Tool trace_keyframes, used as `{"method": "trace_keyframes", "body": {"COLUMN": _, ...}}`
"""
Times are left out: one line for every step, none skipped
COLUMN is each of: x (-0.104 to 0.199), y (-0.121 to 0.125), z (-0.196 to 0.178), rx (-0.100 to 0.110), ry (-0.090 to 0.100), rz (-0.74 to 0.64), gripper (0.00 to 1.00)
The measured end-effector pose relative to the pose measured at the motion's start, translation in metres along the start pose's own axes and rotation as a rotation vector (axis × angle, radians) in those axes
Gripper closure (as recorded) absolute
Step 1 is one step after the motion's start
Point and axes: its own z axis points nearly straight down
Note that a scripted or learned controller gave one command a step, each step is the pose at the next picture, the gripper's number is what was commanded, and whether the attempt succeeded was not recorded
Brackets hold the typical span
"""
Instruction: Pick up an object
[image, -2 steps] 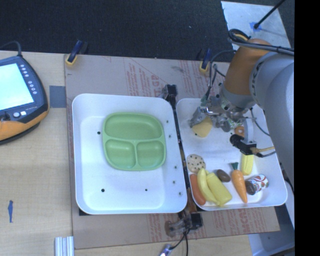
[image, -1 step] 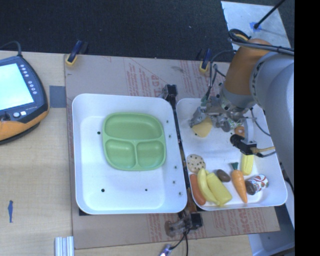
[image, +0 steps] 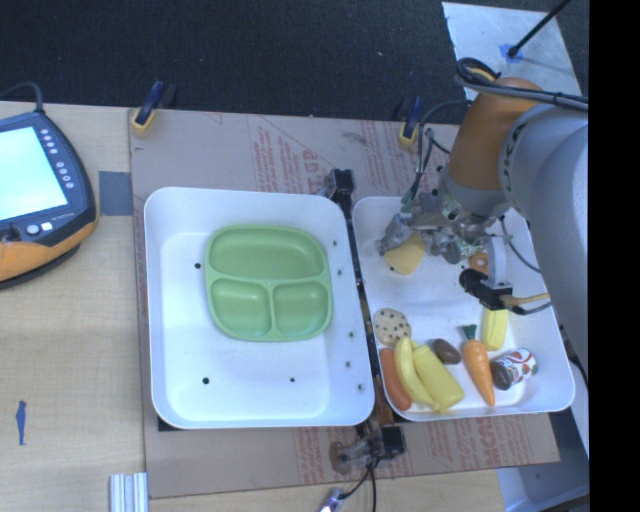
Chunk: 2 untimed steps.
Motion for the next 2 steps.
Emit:
{"method": "trace_keyframes", "body": {"x": -0.0008, "y": 0.0001, "z": 0.0000, "rx": 0.000, "ry": 0.000, "rz": 0.000, "gripper": 0.00}}
{"method": "trace_keyframes", "body": {"x": 0.0014, "y": 0.0000, "z": 0.0000, "rx": 0.000, "ry": 0.000, "rz": 0.000, "gripper": 0.00}}
